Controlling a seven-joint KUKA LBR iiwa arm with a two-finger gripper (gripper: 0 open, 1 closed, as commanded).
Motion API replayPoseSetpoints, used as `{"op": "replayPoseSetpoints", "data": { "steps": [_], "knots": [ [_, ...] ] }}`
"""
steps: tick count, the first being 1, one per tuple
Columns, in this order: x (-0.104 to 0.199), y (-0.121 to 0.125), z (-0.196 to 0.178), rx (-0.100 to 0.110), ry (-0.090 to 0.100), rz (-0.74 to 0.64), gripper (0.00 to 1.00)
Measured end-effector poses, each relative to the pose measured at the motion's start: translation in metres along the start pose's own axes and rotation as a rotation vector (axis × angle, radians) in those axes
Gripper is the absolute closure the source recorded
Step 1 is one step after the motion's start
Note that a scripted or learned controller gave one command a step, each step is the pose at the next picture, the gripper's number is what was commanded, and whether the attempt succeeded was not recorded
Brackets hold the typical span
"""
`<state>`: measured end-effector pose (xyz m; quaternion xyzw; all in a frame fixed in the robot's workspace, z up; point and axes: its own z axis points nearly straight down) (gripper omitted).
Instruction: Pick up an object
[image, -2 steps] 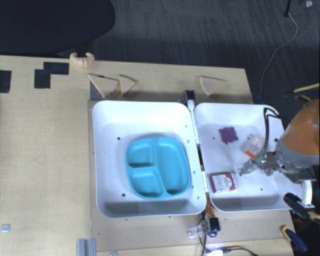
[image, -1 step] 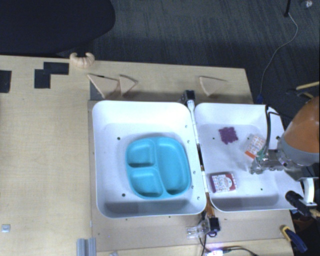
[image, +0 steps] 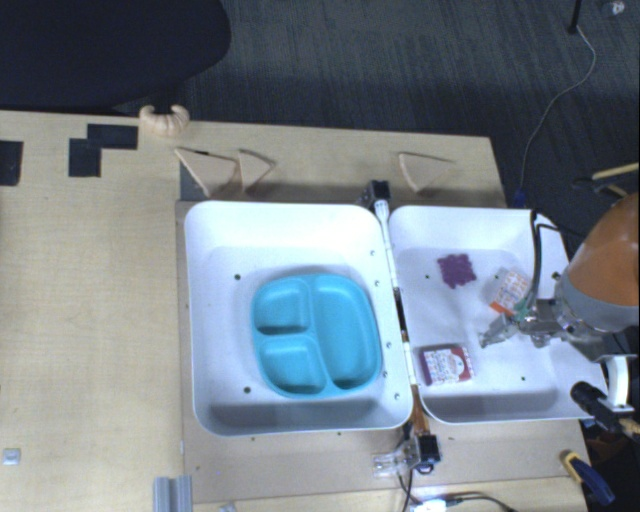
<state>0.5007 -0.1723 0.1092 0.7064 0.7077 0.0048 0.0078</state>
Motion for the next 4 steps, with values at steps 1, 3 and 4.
{"op": "replayPoseSetpoints", "data": {
  "steps": [1,3,4],
  "knots": [
    [0.049,-0.012,0.020,0.010,0.003,-0.002,0.00],
    [0.112,0.054,-0.076,0.013,0.005,-0.004,1.00],
    [0.111,0.054,-0.075,0.015,0.004,-0.004,0.00]
  ]
}}
